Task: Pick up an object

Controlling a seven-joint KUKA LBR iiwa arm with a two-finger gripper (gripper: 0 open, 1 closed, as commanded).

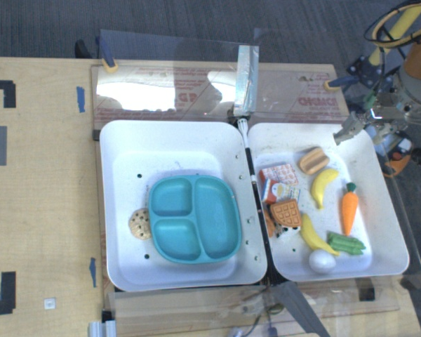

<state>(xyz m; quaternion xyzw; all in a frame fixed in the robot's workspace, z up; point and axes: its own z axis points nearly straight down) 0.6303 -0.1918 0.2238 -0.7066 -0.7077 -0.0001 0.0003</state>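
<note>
The gripper [351, 128] hangs at the right bin's [396, 251] far corner, nothing visibly in it (how wide it stands, I can't tell). The bun [313, 161] lies nearest; come down squarely over it.

Two white bins sit side by side: the left bin [119, 188] and the right bin [386, 209]. The left one holds one teal divided plate [194, 218] and one cookie [139, 224]. The right one holds two bananas [323, 186] [313, 235], one carrot [348, 210], one bread roll [313, 161], one waffle [286, 213], one white egg [322, 261], one green vegetable [346, 243] and one small carton [278, 179].
</note>
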